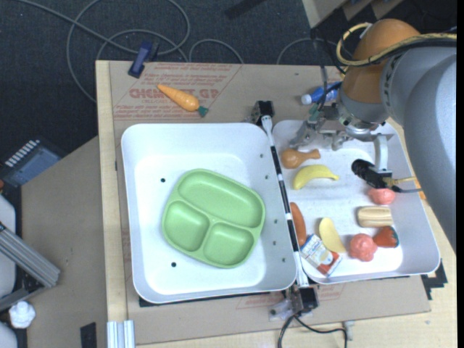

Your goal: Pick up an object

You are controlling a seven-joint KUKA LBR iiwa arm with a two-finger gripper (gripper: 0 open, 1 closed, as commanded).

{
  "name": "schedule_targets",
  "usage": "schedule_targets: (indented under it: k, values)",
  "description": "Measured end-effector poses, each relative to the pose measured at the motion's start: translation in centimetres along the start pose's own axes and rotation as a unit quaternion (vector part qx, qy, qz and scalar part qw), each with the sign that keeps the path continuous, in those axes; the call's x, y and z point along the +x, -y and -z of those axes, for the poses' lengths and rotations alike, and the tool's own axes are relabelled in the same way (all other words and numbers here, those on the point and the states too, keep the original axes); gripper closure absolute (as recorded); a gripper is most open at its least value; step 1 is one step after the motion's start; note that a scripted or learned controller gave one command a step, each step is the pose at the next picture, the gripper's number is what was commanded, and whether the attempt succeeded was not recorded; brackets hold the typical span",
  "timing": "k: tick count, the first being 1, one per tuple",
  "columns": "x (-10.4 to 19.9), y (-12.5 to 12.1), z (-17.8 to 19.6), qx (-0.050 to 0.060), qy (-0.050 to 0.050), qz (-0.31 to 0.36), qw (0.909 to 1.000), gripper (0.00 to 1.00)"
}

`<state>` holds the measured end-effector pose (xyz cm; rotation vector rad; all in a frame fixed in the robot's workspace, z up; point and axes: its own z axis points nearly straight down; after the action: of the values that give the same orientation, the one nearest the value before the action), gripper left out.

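Observation:
My gripper hangs low over the far edge of the right bin, under the grey arm with its orange band. Just in front of it lie a tan drumstick and a yellow banana. Nothing shows as held. Nearer the front of this bin are a red sausage, a yellow wedge, a small carton, a pink-red ball, a red strawberry-like piece, a bread roll and a pink piece.
The left bin holds a green divided plate. An orange carrot lies on the cardboard behind the bins, with a blue object at the board's far edge. Cables loop on the dark floor beyond.

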<state>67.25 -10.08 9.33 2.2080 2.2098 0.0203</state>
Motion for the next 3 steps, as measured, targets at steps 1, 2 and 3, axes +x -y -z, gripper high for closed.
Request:
schedule_targets:
  k: [1,2,3]
  values:
    - [0.7,1.9,0.0,0.001,0.000,-0.001,1.0000,0.00]
    - [0.3,7.0,-0.7,0.012,-0.002,-0.001,0.9999,0.00]
    - [0.9,11.3,-0.7,0.011,-0.002,-0.001,0.9999,0.00]
